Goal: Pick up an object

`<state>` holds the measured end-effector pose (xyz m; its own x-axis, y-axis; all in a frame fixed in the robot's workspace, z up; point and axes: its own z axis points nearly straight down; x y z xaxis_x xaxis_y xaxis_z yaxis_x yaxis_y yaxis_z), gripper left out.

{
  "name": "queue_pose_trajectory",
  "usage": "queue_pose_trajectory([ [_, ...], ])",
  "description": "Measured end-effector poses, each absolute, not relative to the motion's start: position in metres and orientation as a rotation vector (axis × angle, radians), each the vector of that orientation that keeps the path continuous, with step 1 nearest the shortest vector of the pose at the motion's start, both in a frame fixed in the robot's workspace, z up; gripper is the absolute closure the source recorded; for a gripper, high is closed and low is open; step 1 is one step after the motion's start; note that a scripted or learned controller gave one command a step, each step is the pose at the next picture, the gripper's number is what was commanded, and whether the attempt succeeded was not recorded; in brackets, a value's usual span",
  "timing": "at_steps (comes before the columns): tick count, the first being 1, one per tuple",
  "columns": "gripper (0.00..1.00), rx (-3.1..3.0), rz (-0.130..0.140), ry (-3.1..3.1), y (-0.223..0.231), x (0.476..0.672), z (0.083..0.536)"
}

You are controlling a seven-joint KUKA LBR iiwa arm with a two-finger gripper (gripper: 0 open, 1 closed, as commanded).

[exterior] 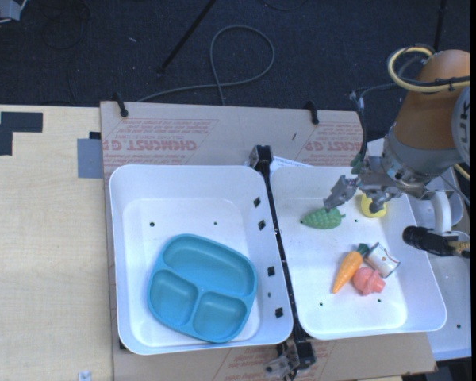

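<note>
I have the gripper [339, 194] just above the green toy [323, 219], whose long axis runs left-right; finger spread I cannot tell.

Blue divided tray [202, 287] in left bin [135, 189] — cardboard [206, 137] beneath.

Jaws hang over the right bin [412, 308] just above a green toy [322, 219]; left bin [135, 189] holds a blue tray [201, 287].
</note>
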<state>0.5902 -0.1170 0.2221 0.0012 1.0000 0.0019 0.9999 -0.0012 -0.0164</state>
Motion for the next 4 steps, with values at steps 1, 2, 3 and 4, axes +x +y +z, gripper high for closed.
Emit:
queue_pose_trajectory([
  [1, 0.00, -2.219, 0.003, -2.220, -0.117, 0.593, 0.230],
  [2, 0.00, -2.218, 0.006, -2.218, -0.123, 0.598, 0.170],
  [3, 0.00, -2.217, 0.007, -2.216, -0.122, 0.586, 0.117],
  [4, 0.00, -2.218, 0.005, -2.217, -0.120, 0.585, 0.086],
])
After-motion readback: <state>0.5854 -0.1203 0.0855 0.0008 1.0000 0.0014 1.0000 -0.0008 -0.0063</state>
